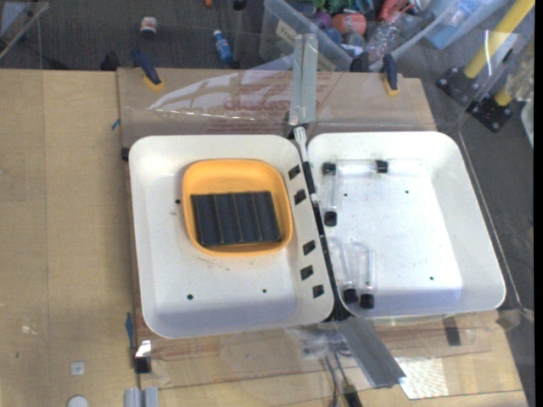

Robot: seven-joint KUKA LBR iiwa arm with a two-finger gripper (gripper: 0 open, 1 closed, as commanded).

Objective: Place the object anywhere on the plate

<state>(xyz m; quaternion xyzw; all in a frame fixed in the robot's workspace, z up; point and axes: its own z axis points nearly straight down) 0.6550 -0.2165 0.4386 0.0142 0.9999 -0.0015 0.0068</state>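
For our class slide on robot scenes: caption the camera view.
Dark ribbed object lying on an orange plate in the left white bin.

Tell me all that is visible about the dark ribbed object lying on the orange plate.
The dark grey ribbed rectangular block lies flat on the orange rounded-square plate, which sits in the left white shallow bin. Its top shows about four parallel ridges running front to back. It looks matte, perhaps rubber or plastic. It covers most of the plate's floor, slightly toward the near edge, and touches only the plate.
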